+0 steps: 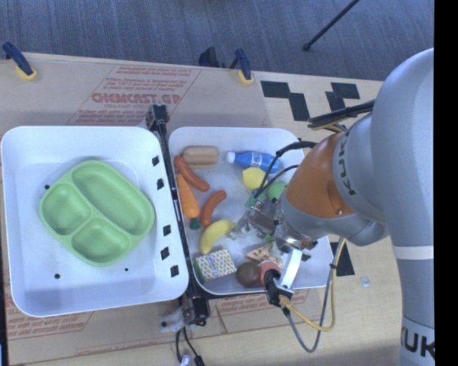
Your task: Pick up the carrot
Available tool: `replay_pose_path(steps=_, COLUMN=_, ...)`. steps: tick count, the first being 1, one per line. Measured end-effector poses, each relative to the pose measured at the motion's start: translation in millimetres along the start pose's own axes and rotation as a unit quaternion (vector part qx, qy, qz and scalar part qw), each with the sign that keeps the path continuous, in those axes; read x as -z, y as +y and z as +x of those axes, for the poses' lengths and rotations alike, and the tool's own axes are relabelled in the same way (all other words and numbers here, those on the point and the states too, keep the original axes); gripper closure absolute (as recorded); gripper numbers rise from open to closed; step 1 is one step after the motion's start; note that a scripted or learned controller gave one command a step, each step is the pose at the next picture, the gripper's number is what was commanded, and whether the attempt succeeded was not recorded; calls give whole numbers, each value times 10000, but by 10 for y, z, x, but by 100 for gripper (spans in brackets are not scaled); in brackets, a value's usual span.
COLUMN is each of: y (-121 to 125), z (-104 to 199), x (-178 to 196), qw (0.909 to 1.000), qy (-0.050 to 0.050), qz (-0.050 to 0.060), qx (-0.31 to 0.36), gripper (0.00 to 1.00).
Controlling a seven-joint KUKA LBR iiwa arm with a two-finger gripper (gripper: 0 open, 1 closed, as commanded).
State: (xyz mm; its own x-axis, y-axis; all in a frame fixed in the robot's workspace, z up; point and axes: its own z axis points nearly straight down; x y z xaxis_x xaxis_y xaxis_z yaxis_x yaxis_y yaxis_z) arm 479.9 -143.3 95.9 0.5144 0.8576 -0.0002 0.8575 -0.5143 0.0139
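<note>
Carrot (188,200) lies in the right bin (237,135), close against that bin's left wall, its length running roughly along the wall with the green tip toward the near end. Just above it sits a red-orange sausage (191,173), slanting from the upper left, and to its right a second, shorter sausage (213,206) leans the other way. A bun-coloured hot dog (201,155) rests near the far rim. A blue bottle (252,159) lies on its side toward the upper right, with a yellow lemon (253,178) just below it. A banana (214,235) curves under the short sausage, and a patterned block (215,264) sits near the front wall, beside a brown rounded piece (249,274).

From the right, the grey arm (397,166) with its orange band (320,185) leans over the right side of this bin. The gripper (261,223) hangs low among the items in the middle right, well apart from the carrot, with the short sausage and banana lying between them. Whether it is spread or closed cannot be made out, since the wrist and clutter mask it.

In the left bin (30,147) lies a green divided plate (97,211), three compartments facing up, set near the centre. Both bins rest on a cardboard-covered bench (130,90).
</note>
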Motion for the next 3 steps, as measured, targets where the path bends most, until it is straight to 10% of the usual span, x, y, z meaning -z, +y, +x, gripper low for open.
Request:
replay_pose_path(steps=1, y=4, z=-18, x=100, qw=10000, qy=-15, qz=9, qx=7, gripper=100)
replay_pose_path(steps=2, y=-288, z=982, x=960, qw=9999, qy=5, qz=94, qx=38, gripper=100)
replay_pose_path(steps=3, y=230, z=655, x=2213, qw=9937, qy=8, qz=78, qx=1122, gripper=100)
